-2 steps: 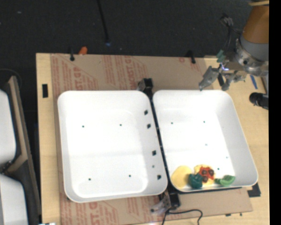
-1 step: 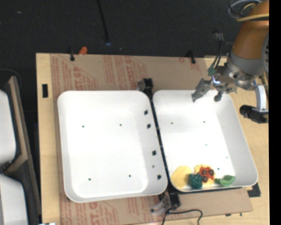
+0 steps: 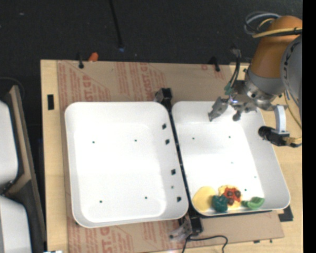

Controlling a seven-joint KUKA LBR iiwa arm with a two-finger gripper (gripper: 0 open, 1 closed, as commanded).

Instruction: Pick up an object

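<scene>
Claw (image 3: 224,113) hangs with its fingers spread and nothing between them, over the far end of the right bin (image 3: 263,157); the small toys (image 3: 229,198) lie heaped well apart from it in that bin's near corner, probably slid there against the wall, beside the left bin (image 3: 79,141).

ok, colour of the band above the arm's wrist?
Orange; the band sits above the grey wrist, clearest in the camera view at upper right.
</scene>
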